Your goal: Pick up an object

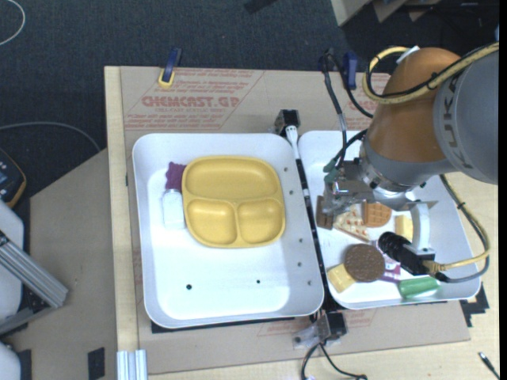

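Observation:
My gripper reaches down into the right bin, low over a cluster of toy food near the bin's left side. Under and beside it lie a brown piece, a pale wedge like a pizza slice and an orange waffle-like piece. A round brown cookie sits nearer the front, with a pale yellow block at its left. A green piece lies at the front right. The wrist hides the fingertips.
The left bin holds a yellow divided tray, with a purple item and a white item along its left side. A yellow piece lies right of the waffle. The arm covers the right bin's back half.

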Action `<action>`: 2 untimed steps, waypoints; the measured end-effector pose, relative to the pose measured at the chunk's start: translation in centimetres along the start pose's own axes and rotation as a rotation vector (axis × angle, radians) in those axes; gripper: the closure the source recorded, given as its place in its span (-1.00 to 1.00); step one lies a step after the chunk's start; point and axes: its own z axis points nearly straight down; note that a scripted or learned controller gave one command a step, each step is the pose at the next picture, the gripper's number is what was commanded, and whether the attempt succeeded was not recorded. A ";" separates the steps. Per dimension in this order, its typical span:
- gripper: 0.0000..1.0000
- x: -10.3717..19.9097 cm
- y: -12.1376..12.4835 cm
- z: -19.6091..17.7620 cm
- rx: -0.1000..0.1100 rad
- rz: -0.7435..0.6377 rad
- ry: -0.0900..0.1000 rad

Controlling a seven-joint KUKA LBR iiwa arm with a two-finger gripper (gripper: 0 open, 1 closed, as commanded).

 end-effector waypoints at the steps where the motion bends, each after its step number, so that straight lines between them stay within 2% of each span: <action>1: 1.00 4.4 1.1 -0.7 -0.006 0.000 -0.001; 2: 1.00 8.1 0.7 -2.3 -0.006 0.001 -0.001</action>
